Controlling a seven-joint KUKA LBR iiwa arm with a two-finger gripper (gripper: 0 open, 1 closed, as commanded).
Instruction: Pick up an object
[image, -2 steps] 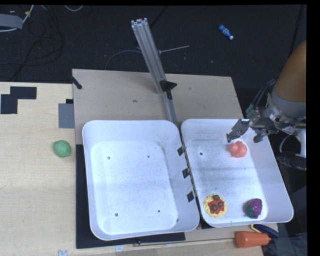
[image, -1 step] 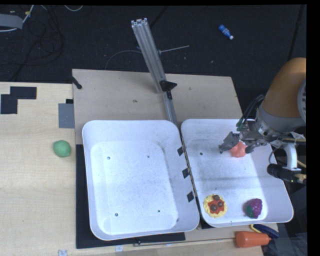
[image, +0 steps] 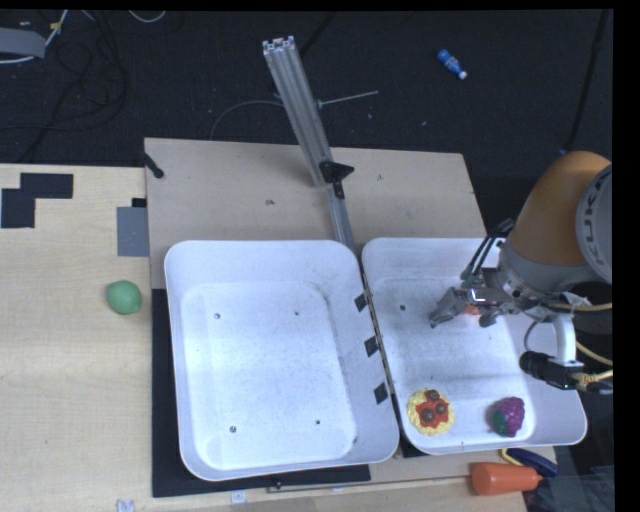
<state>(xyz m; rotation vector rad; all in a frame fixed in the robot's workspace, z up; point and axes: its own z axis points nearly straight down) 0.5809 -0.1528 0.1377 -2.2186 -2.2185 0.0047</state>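
My gripper (image: 447, 310) hangs low over the middle of the right bin (image: 420, 265), pointing down and to the left, with the grey arm and its orange band behind it at the right. A yellow round toy with red pieces (image: 430, 411) lies at that bin's front, well in front of the gripper. A purple grape-like toy (image: 508, 415) sits in the front right corner. Nothing shows under or beside the gripper tip except bare bin floor.
The left bin (image: 260, 340) sits beside the right one, joined by black clips. An orange carrot-like toy (image: 503, 478) lies outside the right bin's front edge. A green ball (image: 124, 297) rests on the bench far left. A metal rail (image: 305, 110) slants in from the back.
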